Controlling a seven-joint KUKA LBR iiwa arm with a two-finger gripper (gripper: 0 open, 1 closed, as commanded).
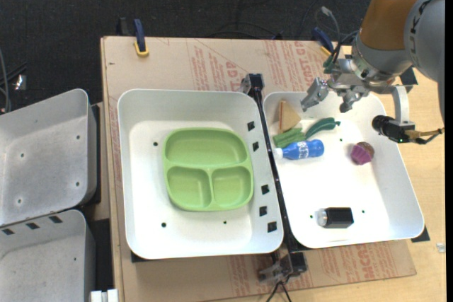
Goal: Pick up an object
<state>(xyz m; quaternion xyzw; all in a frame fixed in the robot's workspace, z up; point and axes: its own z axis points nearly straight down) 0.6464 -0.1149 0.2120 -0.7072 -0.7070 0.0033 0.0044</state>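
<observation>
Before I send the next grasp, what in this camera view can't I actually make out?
- Gripper: blurred; whether it touches anything in the right bin is unclear.
- Arm: cut off by the view's right edge.
- Black item: too small to identify.
- Purple item: shape unclear, too small.

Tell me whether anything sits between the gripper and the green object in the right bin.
Nothing visible does. The gripper hangs open over the far end of the right bin, with the green object just below it in the view. The tan wedge and blue bottle lie off to the side.
</observation>
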